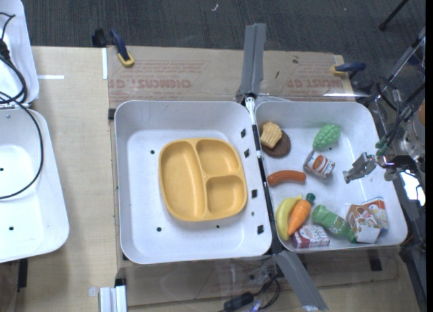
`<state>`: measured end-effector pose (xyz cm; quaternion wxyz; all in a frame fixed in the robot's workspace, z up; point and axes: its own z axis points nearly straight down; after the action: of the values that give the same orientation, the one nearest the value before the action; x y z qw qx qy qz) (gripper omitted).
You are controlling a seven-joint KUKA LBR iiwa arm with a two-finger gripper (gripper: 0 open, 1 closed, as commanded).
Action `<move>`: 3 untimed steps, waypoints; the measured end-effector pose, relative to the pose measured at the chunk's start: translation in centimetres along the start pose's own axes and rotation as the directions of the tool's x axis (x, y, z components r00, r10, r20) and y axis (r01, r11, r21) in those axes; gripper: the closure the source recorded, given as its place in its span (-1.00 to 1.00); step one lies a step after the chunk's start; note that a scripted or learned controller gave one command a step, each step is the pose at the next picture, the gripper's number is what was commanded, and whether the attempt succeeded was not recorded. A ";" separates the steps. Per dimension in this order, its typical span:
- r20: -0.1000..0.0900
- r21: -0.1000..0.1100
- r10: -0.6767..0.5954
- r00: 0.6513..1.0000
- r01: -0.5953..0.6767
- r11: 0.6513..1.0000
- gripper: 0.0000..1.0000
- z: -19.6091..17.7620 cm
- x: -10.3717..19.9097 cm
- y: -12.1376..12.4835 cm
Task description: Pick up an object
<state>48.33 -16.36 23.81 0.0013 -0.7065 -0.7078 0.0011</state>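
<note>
Pincer (360,168), fingers apart, hangs between small can (319,165) and carton (369,221), green bottle (331,222) nearby.

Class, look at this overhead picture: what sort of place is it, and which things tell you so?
Probably a robot lab's test bench: two white bins side by side, toy food such as a carrot and banana, a yellow divided tray, and an end effector reaching in over the right-hand bin.
</note>
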 end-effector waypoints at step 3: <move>0.003 -0.006 -0.154 0.988 0.154 0.988 1.00 12.6 4.0 7.6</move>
<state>55.92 -12.30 11.21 -0.0018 -0.6497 -0.7602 -0.0002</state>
